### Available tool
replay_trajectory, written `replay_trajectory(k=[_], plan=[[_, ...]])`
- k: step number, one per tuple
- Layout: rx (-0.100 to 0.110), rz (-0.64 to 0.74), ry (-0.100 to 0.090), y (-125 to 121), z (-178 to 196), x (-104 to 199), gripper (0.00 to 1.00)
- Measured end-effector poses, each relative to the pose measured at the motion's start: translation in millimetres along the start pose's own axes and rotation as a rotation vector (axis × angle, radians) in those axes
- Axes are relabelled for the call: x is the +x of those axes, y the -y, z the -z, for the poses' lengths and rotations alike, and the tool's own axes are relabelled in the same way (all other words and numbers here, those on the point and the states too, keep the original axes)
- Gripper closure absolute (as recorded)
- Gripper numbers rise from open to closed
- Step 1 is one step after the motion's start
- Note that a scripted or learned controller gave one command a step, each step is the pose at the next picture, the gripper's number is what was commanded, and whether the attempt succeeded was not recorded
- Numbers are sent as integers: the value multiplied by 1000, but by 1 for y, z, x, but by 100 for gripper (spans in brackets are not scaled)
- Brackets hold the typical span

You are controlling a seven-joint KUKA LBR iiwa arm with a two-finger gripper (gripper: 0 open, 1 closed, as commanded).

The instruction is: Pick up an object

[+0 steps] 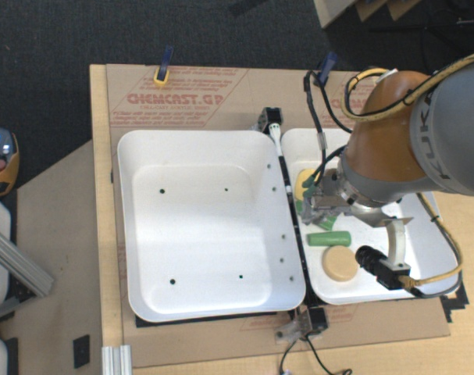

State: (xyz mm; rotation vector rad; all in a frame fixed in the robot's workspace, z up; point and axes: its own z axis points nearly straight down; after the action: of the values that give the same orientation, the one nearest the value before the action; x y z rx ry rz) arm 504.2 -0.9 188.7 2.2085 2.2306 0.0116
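Note:
My gripper (321,206) is low in the right bin (432,276), near its left wall, under the grey arm and its orange band. A yellow object (305,182) peeks out just left of the gripper. Green pieces (324,222) show right below it. A green cylinder (329,239) lies on its side just beneath the gripper. A round tan disc (340,264) rests on the bin floor in front of that. The wrist hides the fingertips and whatever lies between them.
The left bin (143,162) is a wide white tray beside the right one, split off by a black divider rail (287,201). Both sit on a cardboard sheet (174,92). A cable loops over the right bin's far rim.

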Motion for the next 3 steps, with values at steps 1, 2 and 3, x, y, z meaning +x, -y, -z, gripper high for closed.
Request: replay_trajectory(k=[1,2,3], plan=[[1,-2,1,1,60,74,100],[-4,-3,-1,23,161,111,100],[-7,-6,-1,21,271,126,100]])
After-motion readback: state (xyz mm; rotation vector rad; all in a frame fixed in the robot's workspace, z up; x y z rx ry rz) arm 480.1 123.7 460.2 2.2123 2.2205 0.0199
